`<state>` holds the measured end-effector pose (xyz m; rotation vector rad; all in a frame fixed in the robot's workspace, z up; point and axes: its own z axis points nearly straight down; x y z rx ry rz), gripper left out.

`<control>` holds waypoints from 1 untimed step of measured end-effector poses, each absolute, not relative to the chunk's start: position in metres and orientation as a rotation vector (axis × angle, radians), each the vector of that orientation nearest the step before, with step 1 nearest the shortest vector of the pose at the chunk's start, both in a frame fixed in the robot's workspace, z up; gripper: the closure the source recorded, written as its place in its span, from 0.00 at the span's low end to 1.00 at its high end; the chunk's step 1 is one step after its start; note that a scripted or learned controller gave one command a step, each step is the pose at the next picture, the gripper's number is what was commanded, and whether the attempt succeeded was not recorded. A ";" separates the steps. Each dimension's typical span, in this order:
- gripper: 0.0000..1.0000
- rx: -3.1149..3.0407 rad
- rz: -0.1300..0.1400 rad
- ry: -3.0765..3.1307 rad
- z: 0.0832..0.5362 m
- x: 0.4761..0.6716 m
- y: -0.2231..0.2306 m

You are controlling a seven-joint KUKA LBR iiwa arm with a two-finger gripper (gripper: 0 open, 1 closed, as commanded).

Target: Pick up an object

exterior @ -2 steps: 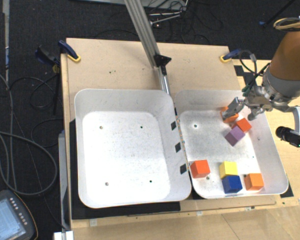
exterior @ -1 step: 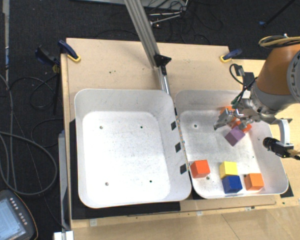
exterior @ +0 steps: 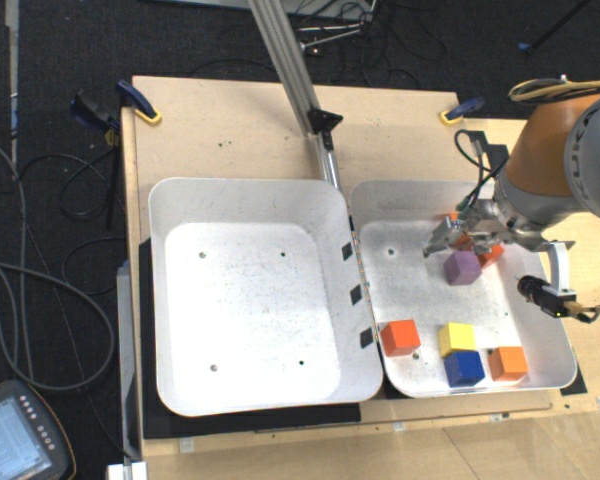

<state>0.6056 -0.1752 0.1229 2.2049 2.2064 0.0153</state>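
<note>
Arm [exterior: 565,158] enters from the right edge and reaches over the right bin [exterior: 380,268]. Gripper [exterior: 467,238] sits low over the bin's upper middle. Fingers are hidden among the wrist hardware and the blocks, so I cannot tell whether they are spread or pressed together, and no block can be seen pinched between them.

Purple block [exterior: 463,267] lies just below the gripper, touching or nearly touching it; contact not resolvable. A small red-orange piece [exterior: 490,255] shows just to the gripper's right, beside the purple block, partly covered by the gripper body.

Well below the gripper, along the bin's near edge: orange block [exterior: 400,336] down and to the left; yellow block [exterior: 457,338] almost straight down; blue block [exterior: 464,368] touching the yellow one on its far side from the gripper; second orange block [exterior: 507,363] down and slightly right, just beside the blue.

Left bin [exterior: 180,218] lies well to the gripper's left. Both bins rest on the bench [exterior: 230,128].
</note>
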 end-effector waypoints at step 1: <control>1.00 2.203 0.016 2.202 0.132 0.606 -0.176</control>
